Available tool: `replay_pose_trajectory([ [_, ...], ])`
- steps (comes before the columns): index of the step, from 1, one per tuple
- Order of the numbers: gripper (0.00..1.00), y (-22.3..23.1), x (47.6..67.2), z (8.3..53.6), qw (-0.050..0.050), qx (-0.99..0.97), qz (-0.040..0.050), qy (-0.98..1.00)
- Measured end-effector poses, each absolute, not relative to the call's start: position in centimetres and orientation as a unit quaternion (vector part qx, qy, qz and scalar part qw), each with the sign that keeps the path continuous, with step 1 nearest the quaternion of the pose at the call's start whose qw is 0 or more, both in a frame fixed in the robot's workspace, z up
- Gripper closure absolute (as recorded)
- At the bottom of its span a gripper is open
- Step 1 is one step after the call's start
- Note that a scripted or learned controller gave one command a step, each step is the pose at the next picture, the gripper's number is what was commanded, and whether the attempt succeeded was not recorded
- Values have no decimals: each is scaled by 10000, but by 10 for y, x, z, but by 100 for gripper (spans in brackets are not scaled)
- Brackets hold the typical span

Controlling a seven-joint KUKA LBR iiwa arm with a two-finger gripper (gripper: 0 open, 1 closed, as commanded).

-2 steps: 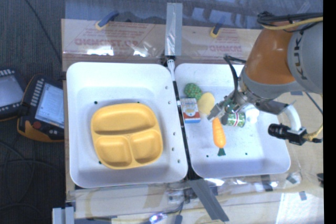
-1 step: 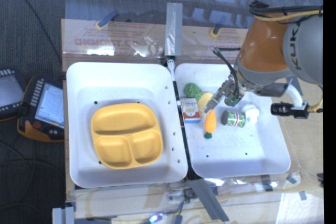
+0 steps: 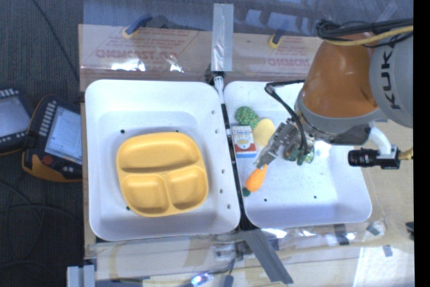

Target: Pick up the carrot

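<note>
Arm enters from right, orange band above wrist, reaching over right bin. End effector low over that bin's left half, angled down-left toward bin's left wall. Finger state unclear.

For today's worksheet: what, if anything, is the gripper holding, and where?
Nothing visibly: the gripper hovers just above the carrot, which lies in the right bin.

Carrot: orange, green tip. Divided plate: yellow. Bins: white. Round item: green. Arm band: orange. Carton: red-white.
</note>
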State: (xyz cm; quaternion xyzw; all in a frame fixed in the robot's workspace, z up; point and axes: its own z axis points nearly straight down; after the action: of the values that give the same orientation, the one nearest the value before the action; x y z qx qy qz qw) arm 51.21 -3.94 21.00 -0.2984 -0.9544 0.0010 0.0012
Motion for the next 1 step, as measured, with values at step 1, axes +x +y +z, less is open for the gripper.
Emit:
replay_pose_trajectory([
  [1, 100, -69, 562, 275, -6, -3249, 2, -9457],
])
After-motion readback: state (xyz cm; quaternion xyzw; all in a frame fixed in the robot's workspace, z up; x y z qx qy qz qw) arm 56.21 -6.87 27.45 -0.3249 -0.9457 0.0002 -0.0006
